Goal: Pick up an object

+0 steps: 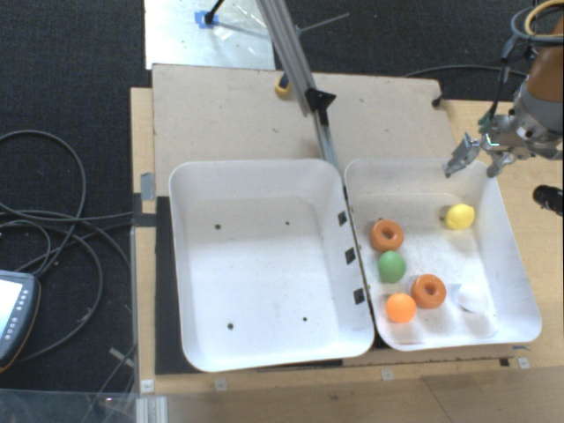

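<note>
Above the right white plastic bin's [511, 236] far rim, my claw [477, 157] hangs with fingers apart, nothing between them. Small yellow lemon-shaped toy [459, 216] lies just below it, slightly leftward, nearest target.

Readable text: none in the camera view.
Bins [264, 179]: plain white walls, only small dark marks, no lettering.
Worktop [229, 113]: bare board, no label or sign.
Screen device [13, 311]: lit at the left edge, its display too small to read.
</note>
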Robot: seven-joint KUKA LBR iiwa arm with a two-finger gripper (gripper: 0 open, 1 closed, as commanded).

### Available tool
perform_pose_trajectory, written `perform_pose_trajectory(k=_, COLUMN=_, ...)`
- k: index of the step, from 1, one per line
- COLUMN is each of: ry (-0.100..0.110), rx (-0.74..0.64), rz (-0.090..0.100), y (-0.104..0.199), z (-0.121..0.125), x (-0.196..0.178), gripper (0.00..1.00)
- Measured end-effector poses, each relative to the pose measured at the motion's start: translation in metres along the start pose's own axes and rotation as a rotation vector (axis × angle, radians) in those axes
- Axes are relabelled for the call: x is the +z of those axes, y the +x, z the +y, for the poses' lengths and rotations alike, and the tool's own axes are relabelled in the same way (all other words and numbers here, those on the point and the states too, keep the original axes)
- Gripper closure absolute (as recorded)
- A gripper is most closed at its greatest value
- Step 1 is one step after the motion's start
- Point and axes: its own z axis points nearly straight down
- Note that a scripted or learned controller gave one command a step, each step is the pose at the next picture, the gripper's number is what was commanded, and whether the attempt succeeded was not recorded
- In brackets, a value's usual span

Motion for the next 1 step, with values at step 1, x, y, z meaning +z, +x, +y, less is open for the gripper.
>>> perform_pose_trajectory(k=1, ry=-0.004, rx=-0.002, rz=-0.002, y=0.0002, z=0.0009, x=-0.0029, gripper=0.00)
